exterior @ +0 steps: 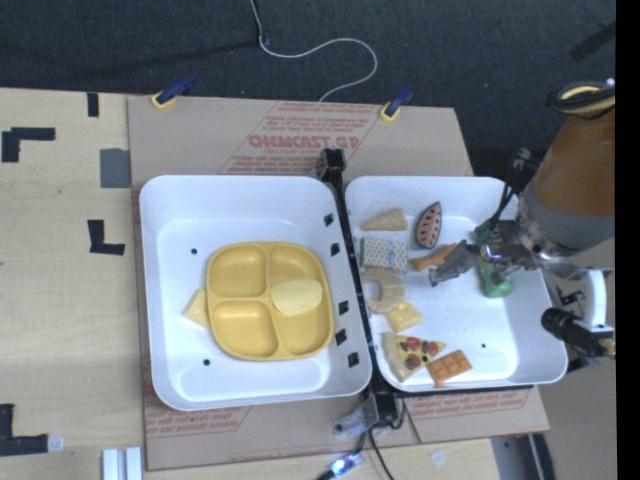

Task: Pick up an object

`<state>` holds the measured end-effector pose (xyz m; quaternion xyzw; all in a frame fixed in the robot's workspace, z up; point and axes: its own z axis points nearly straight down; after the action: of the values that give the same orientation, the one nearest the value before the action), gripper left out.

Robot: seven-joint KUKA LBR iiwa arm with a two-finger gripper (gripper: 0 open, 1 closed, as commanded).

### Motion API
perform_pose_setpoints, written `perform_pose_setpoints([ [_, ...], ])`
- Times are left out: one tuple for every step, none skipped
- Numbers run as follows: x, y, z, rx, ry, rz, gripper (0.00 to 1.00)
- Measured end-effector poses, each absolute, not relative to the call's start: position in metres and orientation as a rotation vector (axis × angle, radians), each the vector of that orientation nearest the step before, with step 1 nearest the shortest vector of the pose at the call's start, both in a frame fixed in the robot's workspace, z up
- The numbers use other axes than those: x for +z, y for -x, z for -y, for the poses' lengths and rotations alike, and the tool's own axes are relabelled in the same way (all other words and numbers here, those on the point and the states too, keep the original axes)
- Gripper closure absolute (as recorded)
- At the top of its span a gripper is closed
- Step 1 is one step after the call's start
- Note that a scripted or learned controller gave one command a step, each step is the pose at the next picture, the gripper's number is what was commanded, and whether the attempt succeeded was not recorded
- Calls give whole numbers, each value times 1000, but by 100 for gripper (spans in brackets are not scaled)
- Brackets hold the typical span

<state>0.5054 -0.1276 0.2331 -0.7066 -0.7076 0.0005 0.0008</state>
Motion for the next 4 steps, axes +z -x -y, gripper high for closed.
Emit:
perform_pose_setpoints([
  [185, -511, 131, 7, 2217, 2219, 0],
  [138, -505, 136, 7, 2217, 2218, 0],
  [88, -506, 135, -3, 2222, 2221, 0],
  [103, -509, 134, -15, 2221, 2226, 100],
])
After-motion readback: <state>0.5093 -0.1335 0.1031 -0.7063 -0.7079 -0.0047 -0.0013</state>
